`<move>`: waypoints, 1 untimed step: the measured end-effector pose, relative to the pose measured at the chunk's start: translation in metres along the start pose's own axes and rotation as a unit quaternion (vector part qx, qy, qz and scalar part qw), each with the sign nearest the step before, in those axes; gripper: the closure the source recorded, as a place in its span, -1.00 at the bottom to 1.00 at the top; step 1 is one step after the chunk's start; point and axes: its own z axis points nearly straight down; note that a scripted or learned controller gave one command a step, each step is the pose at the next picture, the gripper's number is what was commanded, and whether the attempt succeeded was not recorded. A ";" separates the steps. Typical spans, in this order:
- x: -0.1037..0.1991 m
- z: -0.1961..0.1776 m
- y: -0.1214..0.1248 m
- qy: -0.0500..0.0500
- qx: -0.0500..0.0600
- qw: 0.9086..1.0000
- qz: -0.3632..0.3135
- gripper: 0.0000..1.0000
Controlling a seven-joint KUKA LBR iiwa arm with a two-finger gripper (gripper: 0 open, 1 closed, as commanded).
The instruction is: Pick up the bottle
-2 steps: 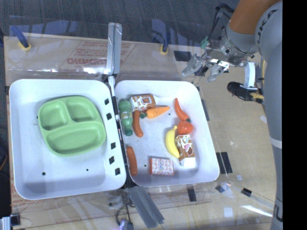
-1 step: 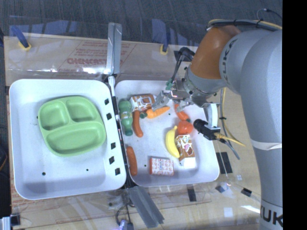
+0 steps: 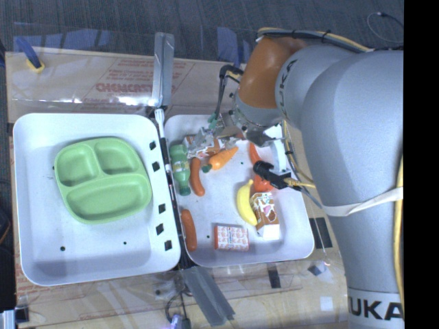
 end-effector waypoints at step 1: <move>0.096 -0.079 -0.050 0.005 0.002 0.983 -0.186 -1.00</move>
